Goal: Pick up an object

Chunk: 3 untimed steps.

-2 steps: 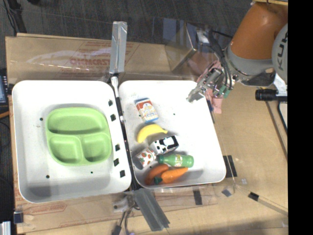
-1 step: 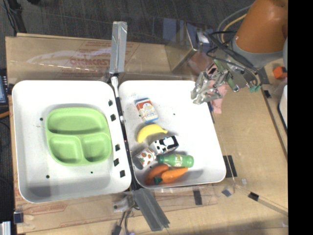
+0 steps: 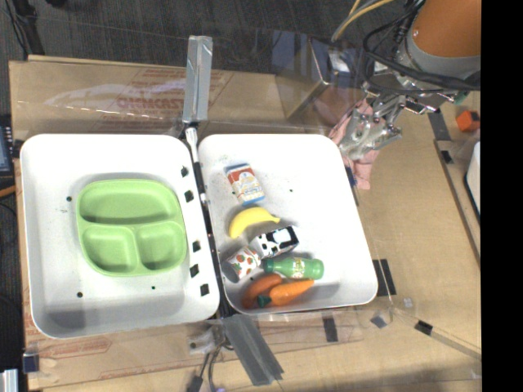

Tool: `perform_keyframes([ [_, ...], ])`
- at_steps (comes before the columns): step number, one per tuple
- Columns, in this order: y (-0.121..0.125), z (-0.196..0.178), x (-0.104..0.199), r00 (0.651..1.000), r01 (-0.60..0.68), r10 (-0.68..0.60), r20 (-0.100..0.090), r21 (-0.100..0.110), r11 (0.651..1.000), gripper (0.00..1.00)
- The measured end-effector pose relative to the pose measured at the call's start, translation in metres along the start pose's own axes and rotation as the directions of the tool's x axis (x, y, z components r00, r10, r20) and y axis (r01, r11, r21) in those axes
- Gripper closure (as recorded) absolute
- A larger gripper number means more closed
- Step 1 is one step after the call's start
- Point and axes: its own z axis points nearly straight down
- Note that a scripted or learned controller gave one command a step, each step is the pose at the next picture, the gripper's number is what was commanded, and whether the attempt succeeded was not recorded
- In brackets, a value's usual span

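Toys sat bunched at the right bin's [image 3: 347, 219] near edge: banana [image 3: 252, 220], green bottle [image 3: 292, 268], carrot [image 3: 284, 292]. Carton [image 3: 244, 183] lay apart mid-bin, likely the cleanest pick: drop straight down, straddle it. Gripper [image 3: 372, 129] hung over the far right corner, nothing visibly in it; couldn't tell its spread.
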Motion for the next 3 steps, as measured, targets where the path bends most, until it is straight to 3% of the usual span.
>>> perform_keyframes([
  [3, -0.005, -0.022, -0.003, 1.0, 0.009, -0.009, 0.01, -0.01, 1.0, 1.0],
])
